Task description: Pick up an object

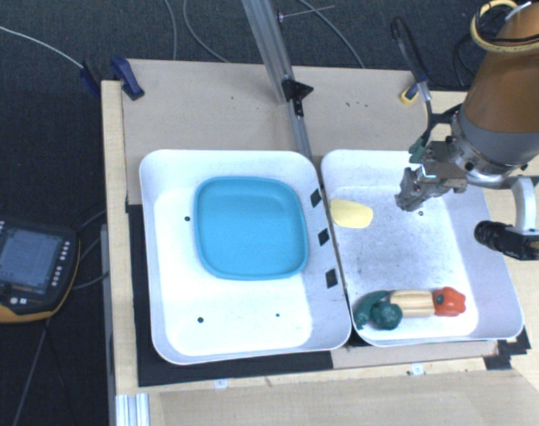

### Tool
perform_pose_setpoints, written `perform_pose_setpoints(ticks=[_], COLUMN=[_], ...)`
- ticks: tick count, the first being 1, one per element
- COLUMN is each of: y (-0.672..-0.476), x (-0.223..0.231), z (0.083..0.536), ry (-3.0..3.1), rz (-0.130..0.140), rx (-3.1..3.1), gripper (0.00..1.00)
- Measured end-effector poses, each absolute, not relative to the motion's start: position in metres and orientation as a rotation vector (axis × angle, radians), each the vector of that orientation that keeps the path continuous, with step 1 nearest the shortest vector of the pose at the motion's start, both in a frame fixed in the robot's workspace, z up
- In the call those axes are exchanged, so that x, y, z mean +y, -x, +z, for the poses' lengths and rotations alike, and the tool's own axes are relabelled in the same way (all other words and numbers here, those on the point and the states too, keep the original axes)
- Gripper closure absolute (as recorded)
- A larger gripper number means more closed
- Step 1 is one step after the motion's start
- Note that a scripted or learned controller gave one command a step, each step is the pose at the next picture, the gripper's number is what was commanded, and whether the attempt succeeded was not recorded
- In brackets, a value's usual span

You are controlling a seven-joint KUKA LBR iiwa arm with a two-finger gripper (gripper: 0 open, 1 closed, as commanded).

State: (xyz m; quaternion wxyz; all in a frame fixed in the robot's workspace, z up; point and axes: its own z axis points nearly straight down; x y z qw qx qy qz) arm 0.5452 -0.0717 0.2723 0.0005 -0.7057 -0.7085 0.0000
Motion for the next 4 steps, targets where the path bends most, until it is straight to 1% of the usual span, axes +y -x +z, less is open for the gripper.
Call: perform_pose_setpoints(ticks=[1,2,3,4], y=[-0.563,-0.576,-0.609,-0.609], x=[-0.020,0.027,0.067,0.065], z=[0.273,0.266,0.258,0.259], ry=[2.216,2.217,2.218,2.221], rz=[-0.002,-0.001,-0.001,0.000], rx=[-2.227,-2.225,-2.225,-2.222], gripper=[1.00,1.00,1.00,0.00])
